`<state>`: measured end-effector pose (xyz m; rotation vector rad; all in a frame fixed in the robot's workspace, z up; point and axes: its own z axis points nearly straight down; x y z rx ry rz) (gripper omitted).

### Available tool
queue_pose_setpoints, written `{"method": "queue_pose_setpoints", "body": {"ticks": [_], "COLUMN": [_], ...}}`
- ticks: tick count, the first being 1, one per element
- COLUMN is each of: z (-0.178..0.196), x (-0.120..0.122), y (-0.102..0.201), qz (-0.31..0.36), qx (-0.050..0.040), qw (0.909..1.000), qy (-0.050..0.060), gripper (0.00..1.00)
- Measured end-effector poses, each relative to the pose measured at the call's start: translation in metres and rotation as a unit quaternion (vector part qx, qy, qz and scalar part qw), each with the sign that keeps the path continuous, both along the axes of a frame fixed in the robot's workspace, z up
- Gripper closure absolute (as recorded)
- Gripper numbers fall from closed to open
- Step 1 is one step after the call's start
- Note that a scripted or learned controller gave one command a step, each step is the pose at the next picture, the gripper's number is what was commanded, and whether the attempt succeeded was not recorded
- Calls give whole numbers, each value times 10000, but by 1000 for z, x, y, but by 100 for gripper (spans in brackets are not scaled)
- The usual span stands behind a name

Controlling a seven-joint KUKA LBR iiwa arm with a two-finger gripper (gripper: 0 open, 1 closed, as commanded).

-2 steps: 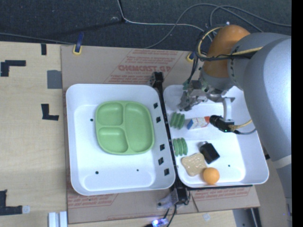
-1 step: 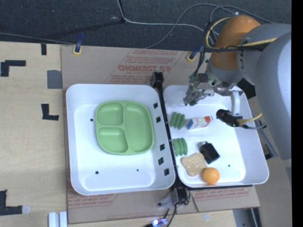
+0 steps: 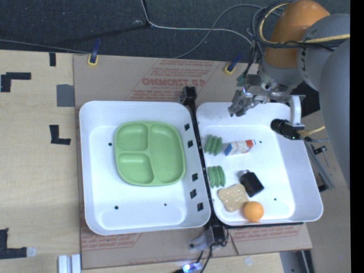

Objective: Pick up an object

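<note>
The end effector (image 3: 241, 106) hangs over the far edge of the right bin (image 3: 296, 169), its fingers pointing down and toward the bin's back wall. Nothing sits between them, and whether they stand apart or together I cannot tell from this slant. It hovers well apart from every loose item, so the pick looks not yet begun; the arm seems parked high, probably so it can come down on a chosen target.

The right bin holds all the loose things, any of which could be the object to pick. Two green ridged pieces (image 3: 214, 145) and (image 3: 216, 176) lie near the divider, one behind the other. Just right of the farther one lies a small tube (image 3: 239, 147) with a blue, white and red body, on its side. Toward the near wall a tan cracker-like piece (image 3: 232, 197) lies flat, a black block (image 3: 251, 183) just behind it and an orange ball (image 3: 253, 211) at its right corner. These three crowd together, which could make a clean grasp harder there; the tube lies more in the open.

The left bin (image 3: 96, 169) holds a green divided plate (image 3: 151, 153), flat near its middle.
</note>
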<state>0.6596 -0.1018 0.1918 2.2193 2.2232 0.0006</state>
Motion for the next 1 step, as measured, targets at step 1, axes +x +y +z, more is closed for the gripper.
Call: {"method": "queue_pose_setpoints", "body": {"ticks": [1], "z": [16], "x": [0], "y": [1], "qz": [-2], "qx": [2], "qw": [10000], "qy": [3], "gripper": [100]}}
